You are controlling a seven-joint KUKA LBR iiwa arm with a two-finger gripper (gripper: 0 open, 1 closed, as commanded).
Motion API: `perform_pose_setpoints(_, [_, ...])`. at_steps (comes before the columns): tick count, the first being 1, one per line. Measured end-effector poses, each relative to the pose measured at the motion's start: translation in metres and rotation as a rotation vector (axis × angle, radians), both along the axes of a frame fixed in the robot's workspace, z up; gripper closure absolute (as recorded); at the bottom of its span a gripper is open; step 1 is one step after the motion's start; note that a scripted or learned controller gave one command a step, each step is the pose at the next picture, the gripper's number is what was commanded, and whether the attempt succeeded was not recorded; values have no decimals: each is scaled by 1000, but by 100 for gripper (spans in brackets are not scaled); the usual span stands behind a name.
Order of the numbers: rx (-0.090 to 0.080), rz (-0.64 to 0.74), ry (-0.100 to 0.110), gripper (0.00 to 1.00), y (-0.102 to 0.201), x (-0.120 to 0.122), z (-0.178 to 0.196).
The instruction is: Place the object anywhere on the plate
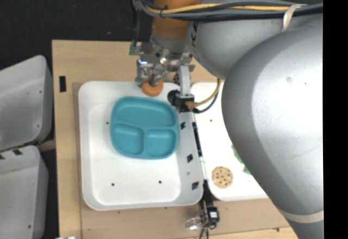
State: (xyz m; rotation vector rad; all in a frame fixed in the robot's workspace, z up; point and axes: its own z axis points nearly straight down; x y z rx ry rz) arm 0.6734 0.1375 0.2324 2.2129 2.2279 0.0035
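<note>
Just under the tool sits a small round orange object, seemingly gripped; next, carry it forward over the teal compartmented plastic plate.

Two white bins, one teal plate, one orange object (plus one cookie)

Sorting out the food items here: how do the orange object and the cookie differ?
The orange object is orange and rounded; the cookie is tan, flat and speckled. The orange object sits at the left bin's far edge, directly under the gripper, beside the teal plate; the cookie lies in the right bin. Both are small.
</note>
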Motion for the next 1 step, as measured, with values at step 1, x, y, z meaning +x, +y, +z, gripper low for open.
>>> perform_pose_setpoints(1, [-2,-4,2,0,-4,0,0])
